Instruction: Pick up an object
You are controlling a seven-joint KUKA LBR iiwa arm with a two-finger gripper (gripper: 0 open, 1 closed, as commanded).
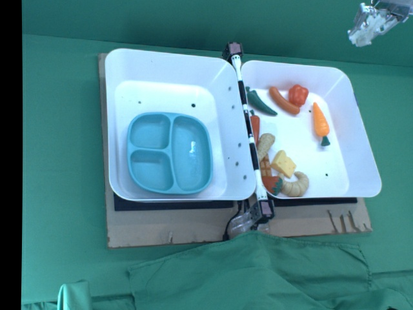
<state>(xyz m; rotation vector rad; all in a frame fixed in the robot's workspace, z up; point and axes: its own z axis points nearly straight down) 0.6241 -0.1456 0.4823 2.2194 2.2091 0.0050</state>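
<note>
Cloth (258, 273) lies crumpled along the bottom of the frame, green like the table (58, 173), and above it we see a cardboard sheet (161, 231) under two white bins.

The left bin (119, 76) holds a blue divided plate (170, 152). The right bin (352, 108) holds the toy food, any piece of which could serve as the object. Nearest us, at its lower left, sit a croissant (295, 185), a cheese wedge (282, 164) and a strawberry (272, 185), crowded together by the divider. Further up lie a carrot (321, 123), a sausage (284, 100), a red pepper (297, 94) and a green chili (261, 103).

We judge the carrot the easiest pick, since it lies apart from the rest. Its long axis runs nearly up and down the frame, leaning slightly, with the green top toward the bottom and the tip toward the top.

The hand (366, 28) hangs at the upper right corner, above the table and outside the bin, holding nothing we can see; we cannot tell how wide it stands. The task looks to be at its start, the approach not yet made. The next move calls for travel down and left over the right bin, then a descent with the fingers set across the carrot's short width.
</note>
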